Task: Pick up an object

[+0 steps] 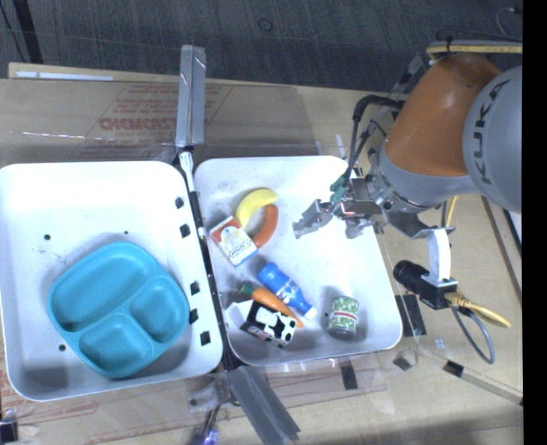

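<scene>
While the arm reaches in from the right, here is how the bench reads:

Arm: grey with its orange band, stretched over the right bin's (pixel 371 332) upper right corner.
Gripper: the gripper (pixel 312 219) hangs above the bin's upper middle, pointing left; its grey fingers look slightly parted with nothing between them, though the tips are small and hard to read.
Nearest objects: a yellow banana (pixel 254 202) and a red sausage (pixel 267 225) lie touching, just left of the fingertips and apart from them.
Carton: a small white and red carton (pixel 235 243) sits beside the sausage, near the bin's left wall.
Bottle: a blue bottle (pixel 284 287) lies tilted mid-bin.
Carrot: an orange carrot (pixel 272 298) lies just beside the bottle.
Cow toy: a black and white cow toy (pixel 271 324) sits at the near edge.
Can: a small green-patterned can (pixel 344 314) stands right of the cow toy.
Left bin: the left bin (pixel 32 202) holds a blue divided tray (pixel 118 308), well apart from the gripper.
</scene>
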Controlling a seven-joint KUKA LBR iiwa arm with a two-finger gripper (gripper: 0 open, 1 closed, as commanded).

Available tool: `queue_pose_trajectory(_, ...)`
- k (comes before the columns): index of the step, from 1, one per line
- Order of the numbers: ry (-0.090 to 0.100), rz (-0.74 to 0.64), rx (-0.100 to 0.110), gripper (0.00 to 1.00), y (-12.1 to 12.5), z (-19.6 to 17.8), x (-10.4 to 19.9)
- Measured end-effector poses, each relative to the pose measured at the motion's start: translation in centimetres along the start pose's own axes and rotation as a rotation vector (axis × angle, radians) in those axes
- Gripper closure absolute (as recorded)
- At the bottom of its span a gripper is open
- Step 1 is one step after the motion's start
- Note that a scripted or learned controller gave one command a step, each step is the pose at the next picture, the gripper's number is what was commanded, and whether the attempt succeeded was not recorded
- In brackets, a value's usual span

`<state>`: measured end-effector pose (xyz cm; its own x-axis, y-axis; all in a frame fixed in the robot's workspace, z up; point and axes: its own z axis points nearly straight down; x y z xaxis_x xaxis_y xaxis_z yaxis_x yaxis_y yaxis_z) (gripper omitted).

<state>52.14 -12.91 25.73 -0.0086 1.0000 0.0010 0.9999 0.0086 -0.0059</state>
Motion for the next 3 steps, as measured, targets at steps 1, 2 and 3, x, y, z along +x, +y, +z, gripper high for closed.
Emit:
queue_pose_trajectory(1, 0.000, 0.051, -0.002, 0.00, 0.8, 16.6, 1.4)
queue_pose_trajectory(2, 0.000, 0.048, 0.000, 1.00, 0.8, 15.7, 1.3)
queue_pose_trajectory(3, 0.000, 0.074, -0.004, 1.00, 7.6, 6.5, 4.6)
